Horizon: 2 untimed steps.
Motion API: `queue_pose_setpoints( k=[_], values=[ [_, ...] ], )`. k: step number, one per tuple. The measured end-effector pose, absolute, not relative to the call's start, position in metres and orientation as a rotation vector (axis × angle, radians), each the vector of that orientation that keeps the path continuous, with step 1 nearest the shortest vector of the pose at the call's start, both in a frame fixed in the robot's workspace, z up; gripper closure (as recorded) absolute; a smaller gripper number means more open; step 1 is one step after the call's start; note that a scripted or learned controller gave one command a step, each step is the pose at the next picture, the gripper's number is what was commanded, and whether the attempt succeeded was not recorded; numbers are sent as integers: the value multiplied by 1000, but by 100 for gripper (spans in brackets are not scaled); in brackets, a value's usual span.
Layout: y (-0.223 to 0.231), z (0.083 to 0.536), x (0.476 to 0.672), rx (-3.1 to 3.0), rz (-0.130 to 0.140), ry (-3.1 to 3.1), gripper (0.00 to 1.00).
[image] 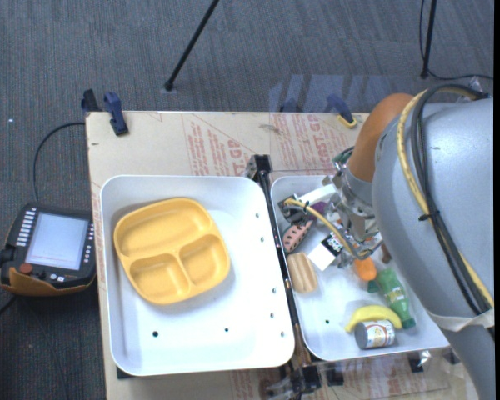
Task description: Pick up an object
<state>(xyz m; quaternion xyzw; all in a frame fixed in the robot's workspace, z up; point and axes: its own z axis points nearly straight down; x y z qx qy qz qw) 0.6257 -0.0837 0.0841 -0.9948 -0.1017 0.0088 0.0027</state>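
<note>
1. Here the grey arm (pixel 437 215) reaches in from the right and covers much of the right bin (pixel 317 327), with its orange band (pixel 373 140) above the wrist.
2. The hand (pixel 350 238) hangs low over the middle of the right bin, among a clutter of small things; whether it is wide, narrow or holding anything cannot be told from this view.
3. Just beside the hand, to its left, lies a white card with black print (pixel 325 251), and past that a pink speckled piece (pixel 293 236) near the bin's left wall.
4. A tan, bun-like object (pixel 302 272) lies lengthwise against the same left wall, just below the pink piece.
5. A small orange ball (pixel 365 269) sits just below the hand, touching or nearly touching a green bottle (pixel 395 297) that lies tilted toward the bin's lower right.
6. Toward the near edge, a yellow banana (pixel 370 315) curves over a small can (pixel 375 334) lying on its side; the two touch.
7. A yellow cable (pixel 310 208) runs across the upper part of the bin toward the wrist.
8. The left bin (pixel 192 340) holds a yellow divided plate (pixel 171 248), lying flat in its upper left part.
9. Both bins rest side by side on the board surface (pixel 200 140), which has blue clamps (pixel 115 111) at its far edge.
10. A handheld control pendant (pixel 50 248) lies on the carpet to the left.
</note>
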Motion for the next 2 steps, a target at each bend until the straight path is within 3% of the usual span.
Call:
queue_pose_setpoints(
  k=[1,2],
  values=[
    [-82,96,628,-3115,17,-325,100],
    [-105,171,574,-3121,3,-317,100]
  ],
)
